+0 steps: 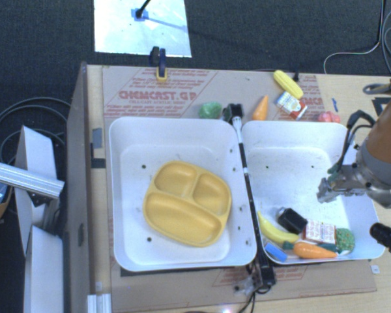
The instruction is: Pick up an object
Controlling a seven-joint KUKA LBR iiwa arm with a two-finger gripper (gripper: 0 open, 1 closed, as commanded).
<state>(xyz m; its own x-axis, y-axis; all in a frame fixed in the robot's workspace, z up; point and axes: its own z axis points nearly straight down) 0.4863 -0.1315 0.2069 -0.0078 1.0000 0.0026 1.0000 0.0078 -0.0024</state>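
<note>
Hand (330,189) sits over the right bin (293,145), near its right wall, on the grey arm (378,168) reaching in from the right. Can't tell how far open it is from up here; nothing visible between the fingers.

Pickable stuff is all clustered below the hand, along the bin's near edge:
- black block (291,220), below and a bit left of the hand, closest item
- small printed carton (320,231), red and white, directly below, touching the black block; print too small to read
- green broccoli-like toy (344,240), below and slightly right, just beside the carton
- toy carrot (315,250), under the carton, against the bin rim
- toy banana (275,230), below and left, next to the divider between bins
- small blue piece (274,252), below the banana, in the corner

Hand is apart from all of them, with bare bin floor between.

Well left of the hand: left bin (127,194) holds a yellow compartment plate (188,203).

Above the hand, on the cardboard sheet (182,87) behind the bins: yellow corn toy (288,83), a red-white packet (290,104), orange cone-shaped toy (260,108), green lump (210,110), something red (326,117). Cardboard has red lettering, reads roughly "CHEMCAST", not fully legible. Yellow-black clamp (159,62) at the worktop's (91,175) far edge.
</note>
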